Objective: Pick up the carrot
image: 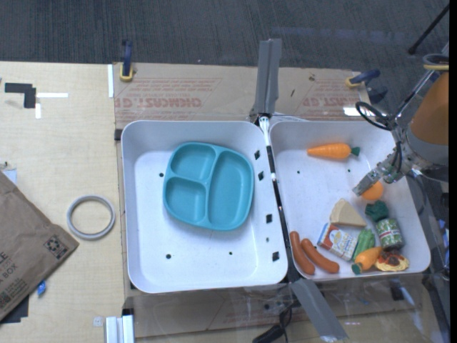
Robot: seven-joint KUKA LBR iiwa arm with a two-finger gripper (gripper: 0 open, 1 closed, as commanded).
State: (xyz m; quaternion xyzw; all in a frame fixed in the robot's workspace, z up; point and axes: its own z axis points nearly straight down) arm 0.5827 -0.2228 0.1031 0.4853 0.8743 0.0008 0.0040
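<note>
The carrot (330, 150) lies on its side near the far edge of the right bin (314, 130), its green top pointing to the right wall, with free floor all around it. The tool (373, 181) hangs at the right side of the same bin, nearer to the front than the carrot, and a small orange piece (372, 190) sits just under its tip. Whether the tool is wide, narrow or holding this piece, I cannot tell.

The other food is crowded in the near right corner: a cheese wedge (347, 214), two sausages (311, 256), a green can (389, 231). The blue plate (209, 186) lies in the left bin.

I judge the step to be the approach; the carrot is not yet taken. The next move calls for going toward the far edge, above the middle of the carrot, and closing across its narrow width.
</note>
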